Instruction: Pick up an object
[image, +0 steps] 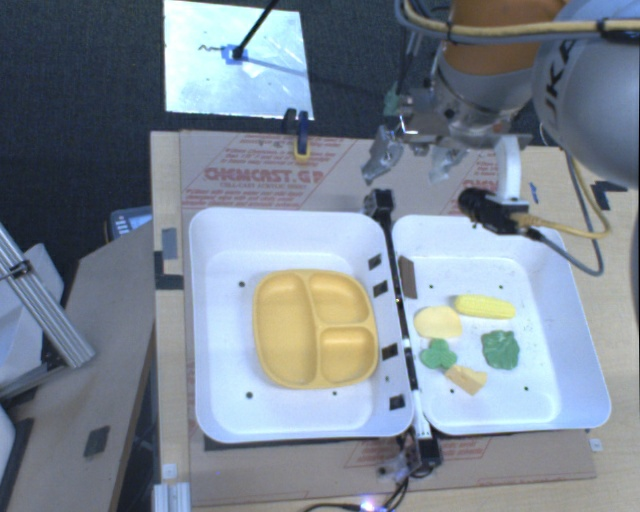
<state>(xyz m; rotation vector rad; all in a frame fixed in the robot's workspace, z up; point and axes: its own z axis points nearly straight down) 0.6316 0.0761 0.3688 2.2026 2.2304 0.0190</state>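
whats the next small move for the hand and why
Probably bring the hand toward the camera and down over the right bin: it hangs open above the bins' far edge, holding nothing, while the corn cob and other food pieces lie nearer.

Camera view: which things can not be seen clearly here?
- Arm: cut off by the top and right edges.
- Pincer: blurred, so its opening is unclear.
- Small pieces in the right bin beside the corn: the yellow wedge and green pieces are too small to name.
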